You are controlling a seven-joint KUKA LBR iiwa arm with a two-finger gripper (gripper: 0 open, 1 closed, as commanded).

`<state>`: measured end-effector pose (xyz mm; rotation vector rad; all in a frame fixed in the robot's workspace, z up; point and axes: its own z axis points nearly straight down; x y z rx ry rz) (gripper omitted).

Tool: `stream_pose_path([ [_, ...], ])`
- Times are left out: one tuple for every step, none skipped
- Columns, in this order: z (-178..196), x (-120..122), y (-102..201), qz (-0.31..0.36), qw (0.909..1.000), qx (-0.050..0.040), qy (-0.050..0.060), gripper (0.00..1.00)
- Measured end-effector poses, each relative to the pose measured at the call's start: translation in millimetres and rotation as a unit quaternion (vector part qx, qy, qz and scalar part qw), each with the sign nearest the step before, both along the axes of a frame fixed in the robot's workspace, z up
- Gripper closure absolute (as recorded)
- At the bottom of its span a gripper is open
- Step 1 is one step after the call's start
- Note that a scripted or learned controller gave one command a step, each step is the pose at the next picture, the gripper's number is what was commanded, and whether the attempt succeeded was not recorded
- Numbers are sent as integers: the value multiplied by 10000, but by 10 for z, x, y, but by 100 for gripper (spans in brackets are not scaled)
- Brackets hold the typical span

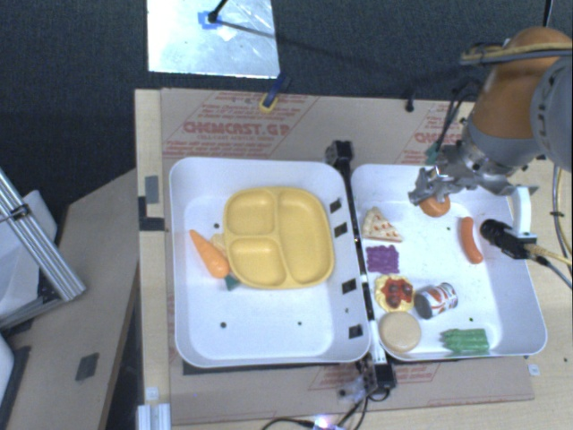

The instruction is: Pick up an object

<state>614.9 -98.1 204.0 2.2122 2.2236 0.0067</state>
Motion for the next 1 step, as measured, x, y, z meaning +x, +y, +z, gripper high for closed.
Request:
stream_pose_path([
  [221,12,1,1,10000,2,13,100],
])
